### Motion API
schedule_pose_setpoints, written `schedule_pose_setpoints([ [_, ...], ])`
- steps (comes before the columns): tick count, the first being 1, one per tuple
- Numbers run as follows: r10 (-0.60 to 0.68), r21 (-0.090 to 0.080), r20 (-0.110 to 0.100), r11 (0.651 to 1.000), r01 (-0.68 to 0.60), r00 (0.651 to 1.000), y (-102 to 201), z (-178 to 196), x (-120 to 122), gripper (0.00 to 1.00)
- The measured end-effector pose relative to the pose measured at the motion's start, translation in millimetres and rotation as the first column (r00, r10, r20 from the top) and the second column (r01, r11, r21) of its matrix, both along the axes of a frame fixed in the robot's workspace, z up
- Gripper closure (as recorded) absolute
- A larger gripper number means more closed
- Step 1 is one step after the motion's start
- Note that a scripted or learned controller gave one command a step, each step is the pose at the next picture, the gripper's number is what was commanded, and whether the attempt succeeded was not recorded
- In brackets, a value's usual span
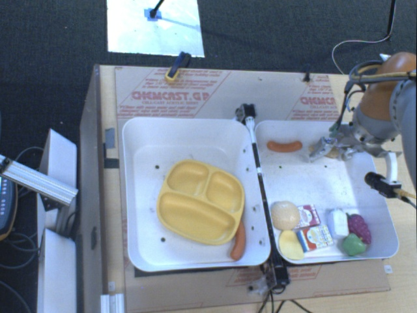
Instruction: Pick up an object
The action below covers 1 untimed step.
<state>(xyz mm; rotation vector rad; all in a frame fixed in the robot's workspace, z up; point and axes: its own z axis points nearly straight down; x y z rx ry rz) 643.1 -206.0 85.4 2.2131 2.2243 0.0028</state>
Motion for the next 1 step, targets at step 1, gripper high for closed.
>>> schedule_pose_setpoints([
  [1,0.0,-0.001,0.003,1.0,0.0,1.0,-0.5,80.8,27.0,0.0],
])
